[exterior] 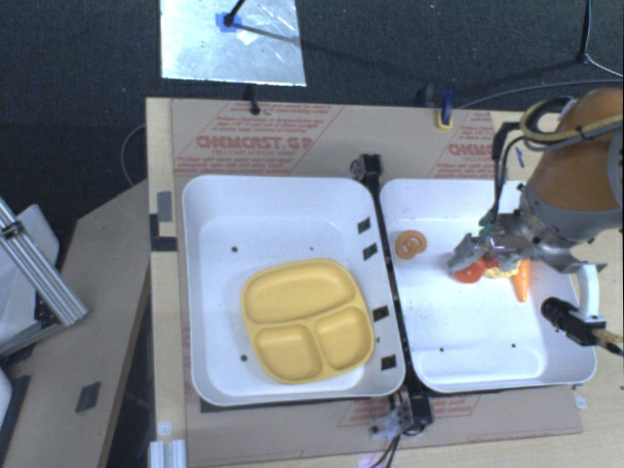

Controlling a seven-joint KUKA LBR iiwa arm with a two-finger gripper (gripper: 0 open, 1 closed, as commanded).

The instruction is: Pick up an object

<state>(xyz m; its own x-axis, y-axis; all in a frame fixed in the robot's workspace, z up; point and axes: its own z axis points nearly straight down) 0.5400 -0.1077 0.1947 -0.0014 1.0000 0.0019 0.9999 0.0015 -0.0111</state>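
Camera view looks down on the fingers (478,253), low in the right bin (458,359) at the frame's right; whether they are parted or closed cannot be told, though they sit right against a red piece (468,273). Just beside it lie a small yellow piece (502,271) and an orange carrot-like piece (523,281); an orange ring (410,244) lies apart toward the bin's left wall. Bare floor fills that bin's lower half. A yellow divided tray (307,318) occupies the left bin (219,261). Red "CHEMCAST GP" lettering (255,142) marks the tabletop (292,125) above the bins.
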